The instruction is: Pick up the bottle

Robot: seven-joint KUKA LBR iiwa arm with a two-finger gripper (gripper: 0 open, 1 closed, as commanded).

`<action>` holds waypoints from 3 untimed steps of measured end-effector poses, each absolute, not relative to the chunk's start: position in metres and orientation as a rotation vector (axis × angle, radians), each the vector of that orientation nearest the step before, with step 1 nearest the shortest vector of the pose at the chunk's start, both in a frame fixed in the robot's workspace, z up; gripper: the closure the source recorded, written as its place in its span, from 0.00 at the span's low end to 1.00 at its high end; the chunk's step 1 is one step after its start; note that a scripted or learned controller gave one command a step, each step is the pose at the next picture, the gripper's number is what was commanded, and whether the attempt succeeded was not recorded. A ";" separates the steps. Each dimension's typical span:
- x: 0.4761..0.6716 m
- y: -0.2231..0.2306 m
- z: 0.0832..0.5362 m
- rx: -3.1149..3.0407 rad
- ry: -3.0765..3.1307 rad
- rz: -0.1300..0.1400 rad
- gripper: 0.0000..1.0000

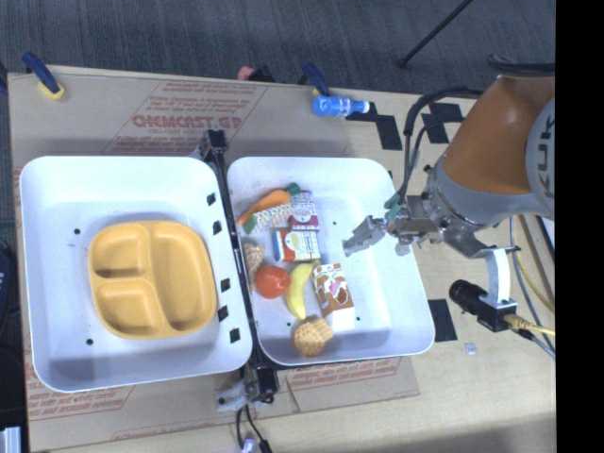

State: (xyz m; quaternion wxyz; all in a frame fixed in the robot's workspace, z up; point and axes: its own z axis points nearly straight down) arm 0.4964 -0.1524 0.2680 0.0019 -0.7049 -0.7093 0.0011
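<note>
A small blue bottle [336, 107] with a pale cap lies on its side on the cardboard behind the right bin [401, 281], outside it. My gripper [362, 235] hangs over the right half of that bin, to the right of the pile of toy food and well in front of the bottle. Nothing touches the gripper. The grey arm with its orange band [491, 140] comes in from the right.
The right bin holds a carrot [266, 203], small cartons [299, 242], a tomato [272, 281], a banana [299, 291], a brown carton [332, 296] and a corn piece [311, 334]. A yellow divided plate [151, 278] lies in the left bin. Blue clamps [315, 78] sit at the back edge.
</note>
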 end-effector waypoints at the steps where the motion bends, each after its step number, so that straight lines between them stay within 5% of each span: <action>1: 0.555 -0.133 0.361 -2.227 -2.215 0.002 0.00; 2: 0.582 -0.106 0.510 -2.319 -2.121 0.001 0.00; 3: 0.583 -0.105 0.520 -2.309 -2.129 0.006 1.00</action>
